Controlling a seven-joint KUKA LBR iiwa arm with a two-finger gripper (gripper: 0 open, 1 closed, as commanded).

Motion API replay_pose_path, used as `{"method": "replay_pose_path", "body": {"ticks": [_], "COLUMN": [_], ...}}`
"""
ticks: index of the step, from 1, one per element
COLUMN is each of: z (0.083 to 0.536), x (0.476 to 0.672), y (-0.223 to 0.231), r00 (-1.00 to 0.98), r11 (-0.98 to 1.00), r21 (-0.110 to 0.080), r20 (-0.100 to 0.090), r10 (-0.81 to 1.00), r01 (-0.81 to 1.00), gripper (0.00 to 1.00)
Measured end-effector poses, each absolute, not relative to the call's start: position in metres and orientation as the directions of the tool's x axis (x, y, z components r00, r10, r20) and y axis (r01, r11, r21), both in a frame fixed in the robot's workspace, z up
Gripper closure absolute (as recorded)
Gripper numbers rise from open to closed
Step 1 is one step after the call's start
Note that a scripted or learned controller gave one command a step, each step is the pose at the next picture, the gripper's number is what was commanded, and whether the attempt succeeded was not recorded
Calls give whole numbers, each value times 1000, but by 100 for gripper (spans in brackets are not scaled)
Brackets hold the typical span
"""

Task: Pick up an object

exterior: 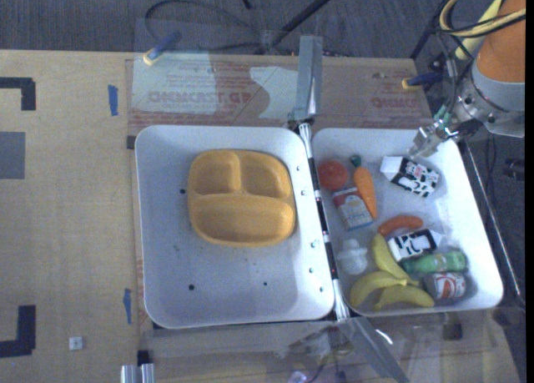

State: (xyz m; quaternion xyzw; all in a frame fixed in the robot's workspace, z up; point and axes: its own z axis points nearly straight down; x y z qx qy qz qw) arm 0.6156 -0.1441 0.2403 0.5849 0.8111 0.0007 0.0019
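My gripper hangs over the far right corner of the right bin, just above and beside a black-and-white cow-patterned carton. I see nothing held in it. The right bin also holds a red tomato, an orange carrot, a small labelled box, a red-orange sausage, a second black-and-white carton, a green bottle, a can and yellow bananas.
The left bin holds a yellow divided plate. A metal divider bar runs between the bins at the back. The arm's orange band and cables stand at the far right.
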Motion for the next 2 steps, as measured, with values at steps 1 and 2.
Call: {"method": "replay_pose_path", "body": {"ticks": [1,2], "z": [241,253], "x": [665,667], "y": [-224,-224], "r00": [-606,-606], "r11": [606,606], "r21": [5,11], "r20": [-8,-17], "r10": [795,795], "r01": [795,795], "gripper": [100,100]}}
